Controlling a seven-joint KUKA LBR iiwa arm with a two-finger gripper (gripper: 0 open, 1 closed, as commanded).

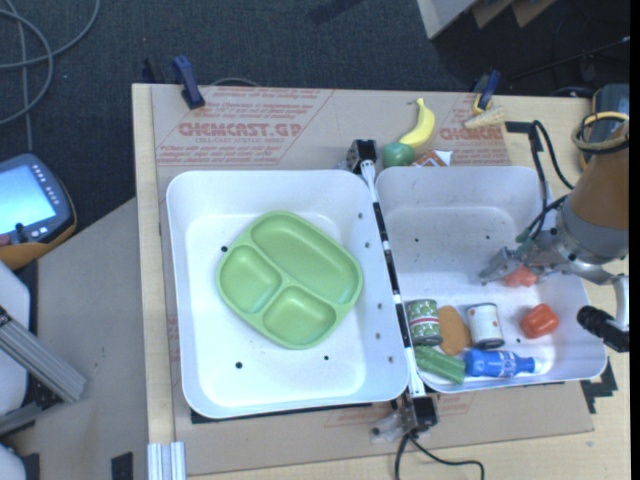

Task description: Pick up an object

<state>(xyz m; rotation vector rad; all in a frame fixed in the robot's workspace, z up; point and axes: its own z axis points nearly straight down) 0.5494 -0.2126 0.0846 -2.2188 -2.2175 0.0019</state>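
My gripper (503, 266) reaches in from the right and sits low over the middle of the right bin (450, 218), pointing left. A small orange-red object (521, 278) shows right at its lower edge; I cannot tell whether it is held. Along the bin's front lie a red-orange piece (540, 320), a small white can (484, 323), a blue bottle (500, 364), a brown oval item (452, 330), a green-labelled can (422, 320) and a green item (438, 365).
The left bin (200, 218) holds a green divided plate (290, 278). A banana (422, 124) and a green fruit (397, 154) lie on the board behind the bins. The arm's orange band (605, 193) stands over the right bin's right edge.
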